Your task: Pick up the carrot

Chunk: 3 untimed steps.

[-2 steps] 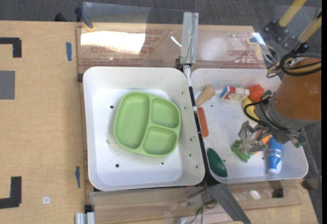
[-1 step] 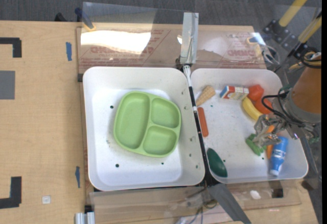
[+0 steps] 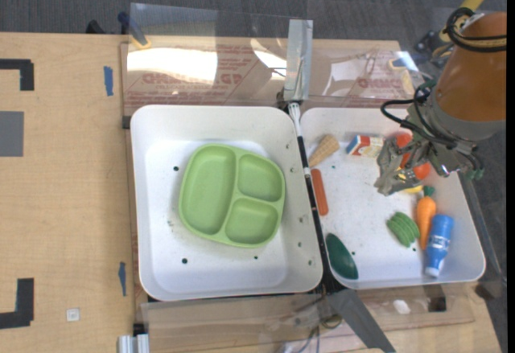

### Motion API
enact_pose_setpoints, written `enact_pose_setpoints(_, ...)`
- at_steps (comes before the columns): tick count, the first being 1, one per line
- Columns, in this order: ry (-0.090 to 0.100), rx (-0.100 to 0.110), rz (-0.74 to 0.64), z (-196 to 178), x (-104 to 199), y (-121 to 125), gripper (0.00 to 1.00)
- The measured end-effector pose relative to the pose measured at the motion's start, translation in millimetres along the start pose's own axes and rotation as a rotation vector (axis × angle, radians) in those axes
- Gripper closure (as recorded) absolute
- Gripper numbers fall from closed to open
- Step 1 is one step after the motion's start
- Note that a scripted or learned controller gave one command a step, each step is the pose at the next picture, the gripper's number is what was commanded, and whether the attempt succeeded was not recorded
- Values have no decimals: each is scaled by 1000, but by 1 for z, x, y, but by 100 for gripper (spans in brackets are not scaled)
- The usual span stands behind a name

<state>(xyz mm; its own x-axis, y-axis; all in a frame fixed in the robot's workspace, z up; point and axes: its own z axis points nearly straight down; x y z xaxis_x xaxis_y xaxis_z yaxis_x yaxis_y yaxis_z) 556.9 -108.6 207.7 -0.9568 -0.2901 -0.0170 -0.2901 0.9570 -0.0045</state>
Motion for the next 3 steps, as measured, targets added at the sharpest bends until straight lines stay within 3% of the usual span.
enact_pose_setpoints(1, 20, -9, -143, 82, 33, -68, 100)
enact_pose_setpoints(2, 7, -1, -160, 22, 35, -24, 100)
enact_pose_setpoints(3, 3, 4, -312, -121, 15, -56, 100)
